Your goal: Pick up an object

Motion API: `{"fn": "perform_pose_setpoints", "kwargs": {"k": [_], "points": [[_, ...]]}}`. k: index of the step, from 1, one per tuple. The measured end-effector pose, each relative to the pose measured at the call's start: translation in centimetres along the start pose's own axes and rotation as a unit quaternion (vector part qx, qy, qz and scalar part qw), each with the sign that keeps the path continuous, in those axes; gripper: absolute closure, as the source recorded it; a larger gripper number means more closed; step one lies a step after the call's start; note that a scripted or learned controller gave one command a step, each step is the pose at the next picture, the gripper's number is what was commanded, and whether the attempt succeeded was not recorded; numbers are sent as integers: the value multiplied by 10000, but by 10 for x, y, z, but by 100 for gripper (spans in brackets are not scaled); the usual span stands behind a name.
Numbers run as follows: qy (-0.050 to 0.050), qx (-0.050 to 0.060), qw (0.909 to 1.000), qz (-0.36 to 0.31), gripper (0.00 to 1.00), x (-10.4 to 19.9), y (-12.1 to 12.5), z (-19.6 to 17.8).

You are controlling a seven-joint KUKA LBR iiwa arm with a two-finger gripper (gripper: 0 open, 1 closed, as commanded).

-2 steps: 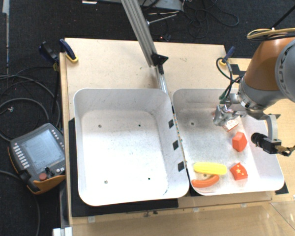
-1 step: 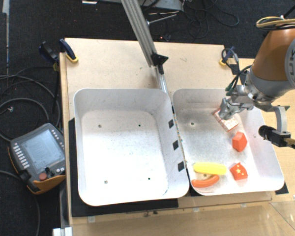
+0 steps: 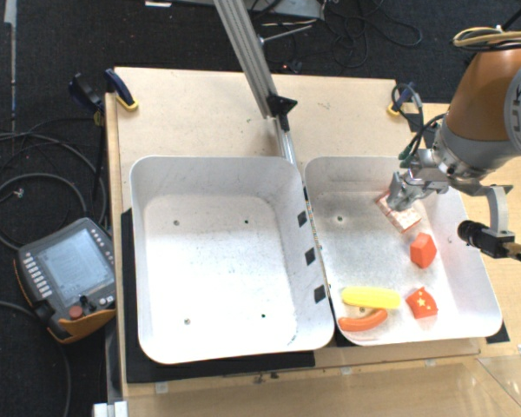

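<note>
My hand [image 3: 405, 191] is down in the right bin [image 3: 352, 233], toward the tabletop's far right corner, directly over a pink-and-white packet [image 3: 401, 215] and touching or nearly touching it. I cannot tell whether my hand is apart or together. Judged step: the grasp attempt. Next move requires a confirmed closure on the packet before lifting.

Place: a robotics lab, by the look of it.
Arm: a grey industrial arm [image 3: 491, 102] with an orange band.
Controller: a teach pendant [image 3: 68, 276] lying on dark carpet.
Floor: loose black cables [image 3: 35, 159].
Tabletop: plywood tabletop [image 3: 200, 115], clamps [image 3: 122, 91] at its corners, two white bins [image 3: 213, 259].
</note>
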State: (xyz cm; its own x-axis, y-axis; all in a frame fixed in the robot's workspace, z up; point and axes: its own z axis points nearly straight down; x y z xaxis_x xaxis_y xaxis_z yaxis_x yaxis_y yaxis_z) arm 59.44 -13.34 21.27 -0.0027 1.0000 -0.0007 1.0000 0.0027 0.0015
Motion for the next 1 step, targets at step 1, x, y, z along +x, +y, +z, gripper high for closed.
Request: {"fn": "perform_pose_setpoints", "kwargs": {"k": [1], "points": [[11, 10, 10000, -23, 100, 49, 7, 3]]}}
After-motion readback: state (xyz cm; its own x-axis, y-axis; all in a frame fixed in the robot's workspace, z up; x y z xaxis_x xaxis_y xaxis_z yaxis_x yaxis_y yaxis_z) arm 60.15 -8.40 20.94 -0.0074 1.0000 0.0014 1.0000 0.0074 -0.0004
